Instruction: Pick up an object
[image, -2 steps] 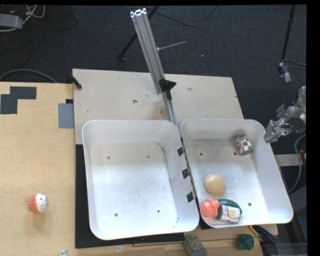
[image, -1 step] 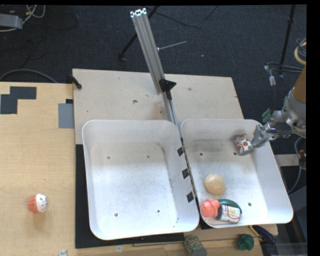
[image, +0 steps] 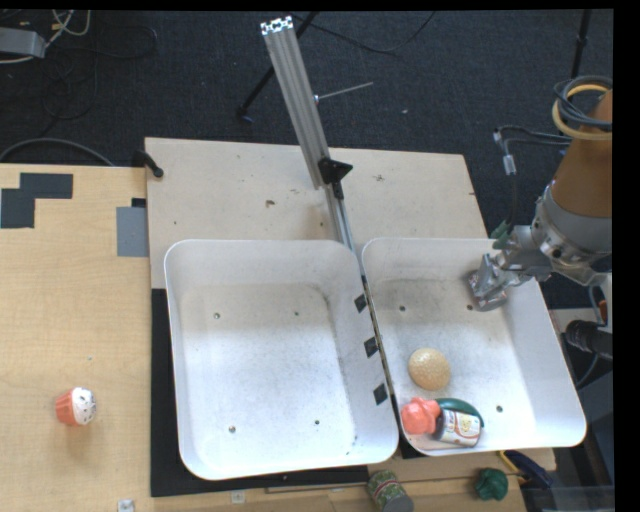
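Dark floor with cables surrounded the bench (image: 400, 185); two white bins sat side by side. Gripper (image: 487, 286) hung over the right bin (image: 545, 340) near its far right wall; finger state could not be told. Nothing seen between the fingers. Ball (image: 430, 368) lay nearer the camera than the fingers, well apart; bottle (image: 442, 419) lay beyond it at the near rim. Left bin (image: 200, 300) sat well left.

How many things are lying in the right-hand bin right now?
2: a tan ball near the bin's middle, and a bottle with a red cap lying on its side at the near edge. The gripper may hide something more.
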